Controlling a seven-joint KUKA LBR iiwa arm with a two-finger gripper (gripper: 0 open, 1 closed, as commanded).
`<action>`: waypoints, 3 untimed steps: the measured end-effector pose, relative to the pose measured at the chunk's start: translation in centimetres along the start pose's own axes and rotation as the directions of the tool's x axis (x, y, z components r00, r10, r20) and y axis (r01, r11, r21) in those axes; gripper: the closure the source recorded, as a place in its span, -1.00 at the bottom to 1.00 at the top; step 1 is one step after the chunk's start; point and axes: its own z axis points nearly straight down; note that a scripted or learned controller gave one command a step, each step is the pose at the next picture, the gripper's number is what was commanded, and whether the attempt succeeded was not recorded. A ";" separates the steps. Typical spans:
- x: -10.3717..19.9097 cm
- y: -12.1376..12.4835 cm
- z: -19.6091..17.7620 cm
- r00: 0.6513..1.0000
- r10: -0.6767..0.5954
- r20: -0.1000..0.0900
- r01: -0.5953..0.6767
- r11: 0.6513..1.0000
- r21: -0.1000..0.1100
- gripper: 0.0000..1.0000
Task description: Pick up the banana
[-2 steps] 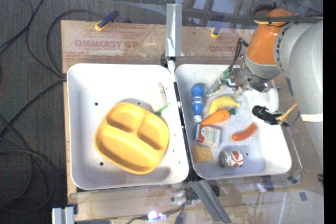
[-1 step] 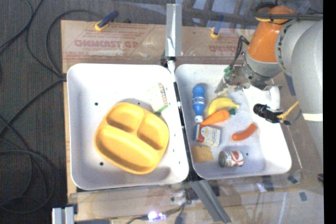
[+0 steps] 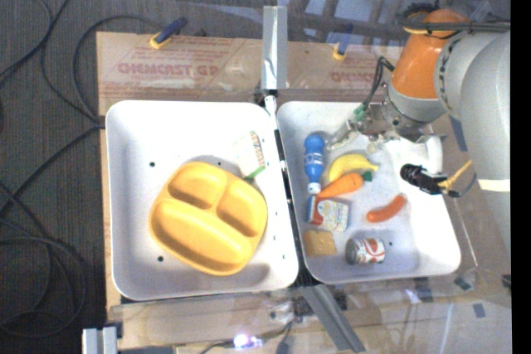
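The grey arm [image 3: 473,95], orange band above its wrist, reaches into the right bin [image 3: 431,261], its gripper [image 3: 367,128] low over the far side; whether it is spread or closed cannot be told. The banana [image 3: 347,167] lies just below the gripper, long axis running left to right, its right end tilted slightly toward the bin's far wall. A carrot [image 3: 342,186] touches its near side; a blue bottle [image 3: 313,157] stands just left. A yellow divided tray [image 3: 209,216] fills the left bin [image 3: 133,137].
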 end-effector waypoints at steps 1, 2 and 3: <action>-1.3 2.1 1.1 1.000 0.010 0.003 -0.010 1.000 0.003 -1.00; -1.2 2.3 -0.1 1.000 0.007 0.006 -0.007 1.000 0.001 1.00; -1.2 2.2 -0.1 1.000 0.007 0.006 -0.007 1.000 0.001 -1.00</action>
